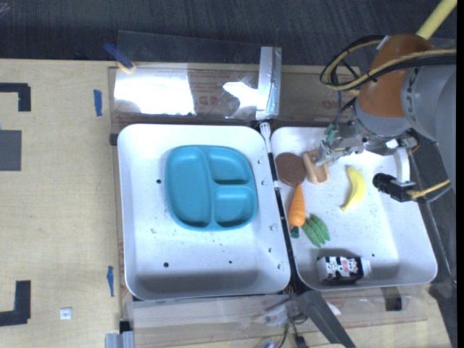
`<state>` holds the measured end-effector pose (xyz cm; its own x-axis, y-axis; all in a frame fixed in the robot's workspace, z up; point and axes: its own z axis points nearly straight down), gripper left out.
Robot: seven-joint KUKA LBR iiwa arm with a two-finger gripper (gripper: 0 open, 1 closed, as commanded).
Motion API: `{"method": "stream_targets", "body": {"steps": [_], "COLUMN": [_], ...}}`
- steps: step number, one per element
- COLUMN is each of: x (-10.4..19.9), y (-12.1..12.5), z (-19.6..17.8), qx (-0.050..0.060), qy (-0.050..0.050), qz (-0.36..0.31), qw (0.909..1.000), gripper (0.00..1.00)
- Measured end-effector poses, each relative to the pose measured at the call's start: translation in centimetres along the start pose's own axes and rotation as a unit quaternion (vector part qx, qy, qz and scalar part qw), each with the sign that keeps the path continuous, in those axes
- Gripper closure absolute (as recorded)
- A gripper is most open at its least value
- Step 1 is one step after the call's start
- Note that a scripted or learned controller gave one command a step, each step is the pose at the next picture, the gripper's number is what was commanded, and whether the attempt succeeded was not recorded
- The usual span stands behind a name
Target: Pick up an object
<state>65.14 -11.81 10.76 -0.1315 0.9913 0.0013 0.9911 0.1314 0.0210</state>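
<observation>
Fingers (328,153) of the arm hang low at the back of the right bin (406,267), just over a tan block (314,167); whether they are open or closed I cannot tell. Beside the block lie a brown disc (290,168) and a banana (354,188), with a carrot (297,207) nearer the front. A blue tray (211,186) sits in the left bin (145,252).

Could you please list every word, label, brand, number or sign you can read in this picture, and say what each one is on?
No text can be read in this view.
Small black and white package at the right white bin's near edge: printed pattern, too blurred to read.
Small white tag on the wooden bench: too small to read.
</observation>
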Motion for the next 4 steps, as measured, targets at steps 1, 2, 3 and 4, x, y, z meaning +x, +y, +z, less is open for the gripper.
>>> {"method": "stream_targets", "body": {"steps": [1,2,3,4], "x": [4.8,11.1,11.0,5.9], "y": [-2.4,-3.1,-3.1,-5.4], "z": [-12.8,-9.8,-9.9,-7.7], "qx": [0.007,0.013,0.012,0.013], "qy": [-0.001,0.002,0.001,0.001], "qz": [-0.016,-0.097,-0.097,-0.121], "qw": [0.9998,0.9952,0.9952,0.9926], "gripper": [1.00,1.00,0.00,0.00]}}
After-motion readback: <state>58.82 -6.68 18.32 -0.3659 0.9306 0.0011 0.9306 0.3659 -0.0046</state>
